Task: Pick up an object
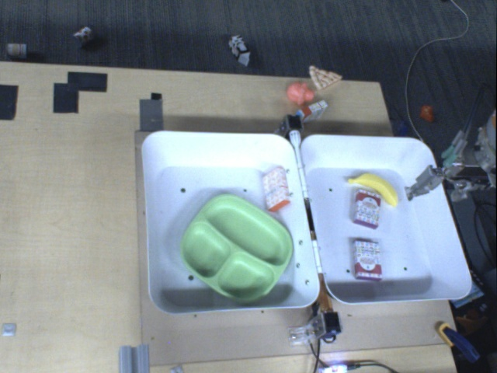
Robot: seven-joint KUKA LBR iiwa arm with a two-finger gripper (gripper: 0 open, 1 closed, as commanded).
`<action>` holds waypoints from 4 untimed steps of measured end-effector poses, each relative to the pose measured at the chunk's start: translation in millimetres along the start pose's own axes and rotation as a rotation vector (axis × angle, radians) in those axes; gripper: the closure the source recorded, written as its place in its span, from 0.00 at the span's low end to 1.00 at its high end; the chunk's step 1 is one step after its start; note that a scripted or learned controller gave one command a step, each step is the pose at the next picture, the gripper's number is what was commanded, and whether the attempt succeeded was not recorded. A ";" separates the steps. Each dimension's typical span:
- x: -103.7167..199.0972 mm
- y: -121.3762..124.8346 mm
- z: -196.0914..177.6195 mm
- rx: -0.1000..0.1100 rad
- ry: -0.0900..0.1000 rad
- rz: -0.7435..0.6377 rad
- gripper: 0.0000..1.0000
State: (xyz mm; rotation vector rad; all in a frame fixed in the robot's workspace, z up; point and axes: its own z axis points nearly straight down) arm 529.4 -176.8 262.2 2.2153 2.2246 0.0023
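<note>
The right bin (435, 286) holds a yellow banana (376, 187) near its back, a red box (367, 208) just in front of the banana, and a second red box (366, 258) nearer the front. In the left bin (159, 208) a green divided plate (236, 245) lies tilted, and a small white and orange packet (275, 188) rests by the bin's right wall. My gripper (432, 180) hangs over the right rim of the right bin, to the right of the banana and apart from it. Nothing shows in its grasp.
Behind the bins on the bench lie a pink lump (300, 93), a toy pizza slice (324, 77) and a small red and white item (314, 110). A grey bracket (151, 113) stands at the left bin's back corner. A clip with cables (318, 330) sits at the front between the bins.
</note>
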 end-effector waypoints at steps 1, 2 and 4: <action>-2.9 -21.3 158.4 0.003 0.001 0.002 0.00; 44.1 19.5 175.6 -0.006 0.000 -0.001 0.00; 132.1 59.5 76.9 -0.002 0.002 -0.001 1.00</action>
